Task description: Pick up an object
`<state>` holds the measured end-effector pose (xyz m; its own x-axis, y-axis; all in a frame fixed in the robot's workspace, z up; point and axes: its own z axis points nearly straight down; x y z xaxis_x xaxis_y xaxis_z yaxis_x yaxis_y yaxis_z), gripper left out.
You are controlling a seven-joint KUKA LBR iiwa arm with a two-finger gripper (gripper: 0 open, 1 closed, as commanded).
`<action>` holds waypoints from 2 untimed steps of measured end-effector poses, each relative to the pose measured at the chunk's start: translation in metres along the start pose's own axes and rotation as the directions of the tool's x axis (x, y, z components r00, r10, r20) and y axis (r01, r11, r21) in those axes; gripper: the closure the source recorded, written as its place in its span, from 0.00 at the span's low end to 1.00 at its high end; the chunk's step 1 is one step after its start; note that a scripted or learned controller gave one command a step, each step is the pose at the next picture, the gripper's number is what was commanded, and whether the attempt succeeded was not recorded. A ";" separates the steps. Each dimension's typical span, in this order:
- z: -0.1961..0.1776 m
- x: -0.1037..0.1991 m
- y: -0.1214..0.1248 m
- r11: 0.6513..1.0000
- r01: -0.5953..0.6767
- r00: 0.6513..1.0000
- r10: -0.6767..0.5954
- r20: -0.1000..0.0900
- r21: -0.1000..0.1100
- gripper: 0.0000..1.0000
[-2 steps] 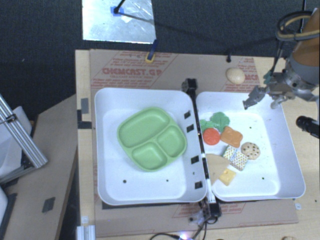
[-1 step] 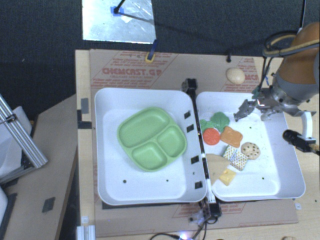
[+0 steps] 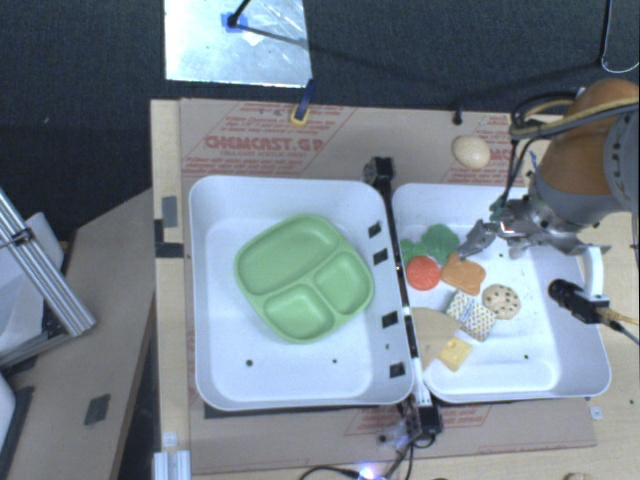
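Sitting in right bin (image 3: 575,368): orange piece (image 3: 463,273), tomato (image 3: 423,273), green leaf (image 3: 436,240), cookie (image 3: 500,300). Gripper (image 3: 480,236) hovers just above, fingers spread, nothing held. Best drop straight onto orange piece, avoid neighbours.

A robotics lab: white bins (image 3: 300,193) on a cardboard-covered bench (image 3: 260,133), cables trailing.

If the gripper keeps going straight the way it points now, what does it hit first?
Likely the orange bread-like piece: the gripper points down-left over the right bin, with the green item just beside. Height above them is unclear.
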<state>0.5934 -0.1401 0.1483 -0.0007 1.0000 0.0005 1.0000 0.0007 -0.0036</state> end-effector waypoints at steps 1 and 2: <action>0.055 -0.001 -0.011 1.000 0.000 1.000 0.000 0.000 0.000 0.00; 0.062 -0.001 -0.009 1.000 0.000 1.000 0.000 0.001 -0.006 0.00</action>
<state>0.5841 -0.1410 0.0859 -0.0010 1.0000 -0.0001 1.0000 0.0010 0.0026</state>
